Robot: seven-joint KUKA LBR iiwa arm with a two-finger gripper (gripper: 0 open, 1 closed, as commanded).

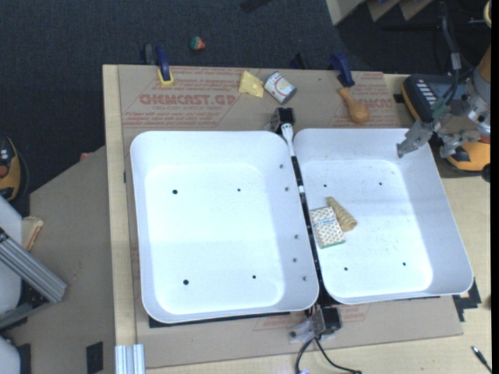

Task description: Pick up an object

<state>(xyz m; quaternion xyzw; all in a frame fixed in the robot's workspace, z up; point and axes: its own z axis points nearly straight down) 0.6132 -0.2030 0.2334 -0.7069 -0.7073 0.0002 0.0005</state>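
In the right bin, near its left wall, lies a small flat packet with a dotted pattern and a green edge. A tan cone-shaped piece rests against the packet's upper right side. My gripper hangs over the bin's far right corner, well away from both objects, with nothing seen in it. The arm's wrist sits at the right edge of the view.
The left bin stands beside the right one. On the bench behind the bins lie a yellow piece, a small white box, a brown wooden object and two blue clamps.
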